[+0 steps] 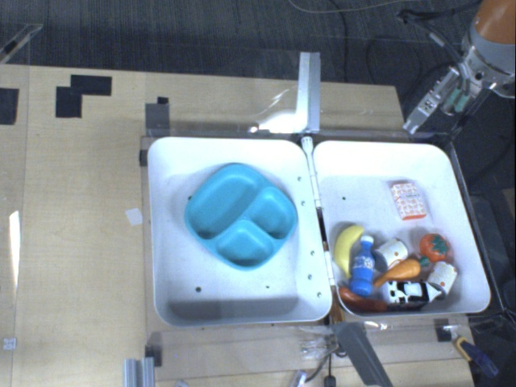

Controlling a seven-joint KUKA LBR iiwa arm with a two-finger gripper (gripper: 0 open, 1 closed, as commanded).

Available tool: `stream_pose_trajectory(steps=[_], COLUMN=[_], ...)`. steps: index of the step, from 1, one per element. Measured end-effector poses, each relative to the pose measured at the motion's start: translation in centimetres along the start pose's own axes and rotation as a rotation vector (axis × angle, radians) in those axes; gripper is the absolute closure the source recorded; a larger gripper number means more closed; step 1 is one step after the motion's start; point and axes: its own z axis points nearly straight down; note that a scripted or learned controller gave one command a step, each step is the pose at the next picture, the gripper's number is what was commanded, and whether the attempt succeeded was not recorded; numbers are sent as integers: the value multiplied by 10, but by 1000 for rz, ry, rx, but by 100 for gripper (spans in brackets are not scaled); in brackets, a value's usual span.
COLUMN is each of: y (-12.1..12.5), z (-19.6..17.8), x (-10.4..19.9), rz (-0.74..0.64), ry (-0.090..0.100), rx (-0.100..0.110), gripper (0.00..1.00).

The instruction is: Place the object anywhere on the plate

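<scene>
My tool (pixel 439 99) hung beyond right bin (pixel 459 176), grip state unclear | banana (pixel 347 247) right of blue plate (pixel 242 214) | likely light, smooth, rigid; pinch its middle.

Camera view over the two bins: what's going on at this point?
Nothing is being handled yet. The arm's gripper sits up at the far right, above and outside the right bin. The blue divided plate lies in the left bin with nothing on it. The small items, including a banana, a blue bottle and a carrot, are clustered in the right bin's near corner.
</scene>
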Motion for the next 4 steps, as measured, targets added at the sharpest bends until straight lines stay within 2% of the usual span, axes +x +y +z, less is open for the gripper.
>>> stream_pose_trajectory(steps=[1,2,3,4], y=[18,97,110,127], z=[85,134,154,152], x=[87,67,140,96], rz=[-62,-359,-582,-450], ry=[6,4,8,3], rx=[2,-2,-1,-3], gripper=[100,100,100,100])
